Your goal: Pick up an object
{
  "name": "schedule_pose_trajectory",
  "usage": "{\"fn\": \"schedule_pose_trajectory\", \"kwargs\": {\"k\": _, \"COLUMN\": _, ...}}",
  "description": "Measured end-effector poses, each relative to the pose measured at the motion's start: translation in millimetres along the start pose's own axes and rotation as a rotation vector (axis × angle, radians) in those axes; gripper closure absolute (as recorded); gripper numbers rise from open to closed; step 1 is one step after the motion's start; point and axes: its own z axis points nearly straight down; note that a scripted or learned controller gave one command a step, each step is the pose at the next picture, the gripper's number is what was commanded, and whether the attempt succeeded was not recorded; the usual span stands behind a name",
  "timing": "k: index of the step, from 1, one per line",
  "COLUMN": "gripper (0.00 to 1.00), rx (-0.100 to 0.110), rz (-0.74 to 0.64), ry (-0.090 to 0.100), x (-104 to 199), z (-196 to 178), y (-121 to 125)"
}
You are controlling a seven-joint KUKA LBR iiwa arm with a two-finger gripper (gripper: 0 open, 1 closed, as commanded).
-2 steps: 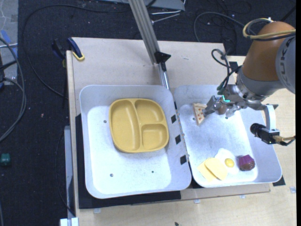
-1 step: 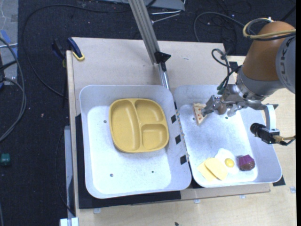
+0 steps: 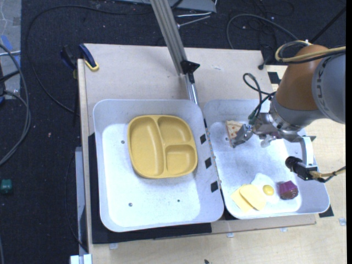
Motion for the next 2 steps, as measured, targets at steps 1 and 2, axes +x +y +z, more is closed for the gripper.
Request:
{"fn": "schedule_pose_trajectory", "kwargs": {"k": 1, "gripper": 0.0, "rx": 0.0, "rz": -0.001, "ry": 0.0, "x": 0.6, "z": 53.9, "y": -0.8}}
{"fn": "schedule_pose_trajectory", "kwargs": {"k": 2, "gripper": 1.0, "rx": -0.006, "rz": 0.0, "ry": 0.0, "x": 0.5, "z": 40.1, "y": 0.7}}
